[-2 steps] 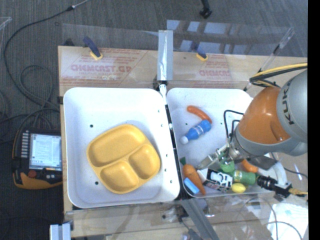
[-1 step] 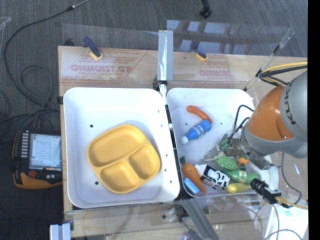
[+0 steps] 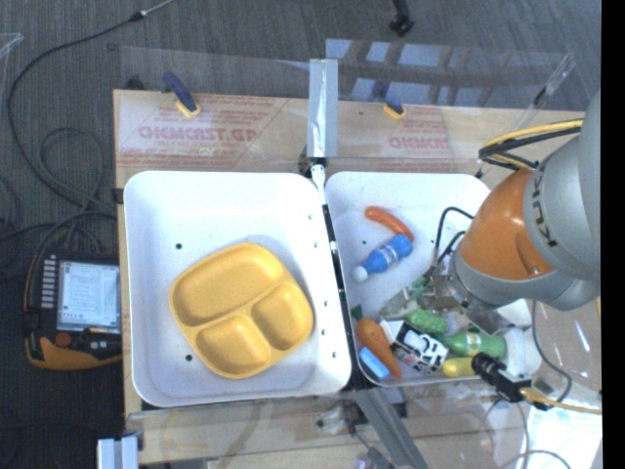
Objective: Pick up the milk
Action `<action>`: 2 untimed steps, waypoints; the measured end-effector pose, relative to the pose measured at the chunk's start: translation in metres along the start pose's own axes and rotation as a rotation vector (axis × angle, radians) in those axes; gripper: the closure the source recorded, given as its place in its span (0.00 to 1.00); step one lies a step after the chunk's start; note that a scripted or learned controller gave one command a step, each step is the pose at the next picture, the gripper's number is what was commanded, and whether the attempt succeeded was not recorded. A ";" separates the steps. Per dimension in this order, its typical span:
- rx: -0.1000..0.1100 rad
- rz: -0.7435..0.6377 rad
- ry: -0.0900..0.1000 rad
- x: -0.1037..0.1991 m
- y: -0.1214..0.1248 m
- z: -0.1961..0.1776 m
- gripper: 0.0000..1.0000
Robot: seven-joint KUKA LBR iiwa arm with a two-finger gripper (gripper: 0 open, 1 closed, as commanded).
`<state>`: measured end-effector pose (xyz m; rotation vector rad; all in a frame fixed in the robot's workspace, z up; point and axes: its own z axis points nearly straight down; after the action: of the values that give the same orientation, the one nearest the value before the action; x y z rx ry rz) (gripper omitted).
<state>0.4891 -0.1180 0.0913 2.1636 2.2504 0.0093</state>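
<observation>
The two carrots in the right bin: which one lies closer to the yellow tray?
The carrot at the bin's near left corner, beside the divider. The other carrot lies farther back, above the blue bottle, away from the yellow tray.

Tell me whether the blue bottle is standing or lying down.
Lying down. The blue bottle rests on its side on the right bin floor, white cap toward the divider, just below an orange carrot.

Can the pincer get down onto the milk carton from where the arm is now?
Probably, but it's tight. The milk carton lies at the right bin's front edge, hemmed in by a carrot and a green bottle, with the arm directly over that pile.
</observation>
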 end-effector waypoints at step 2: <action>-0.002 -0.043 0.000 0.016 0.001 0.000 0.00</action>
<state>0.4894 -0.1019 0.0914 2.1134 2.2954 0.0103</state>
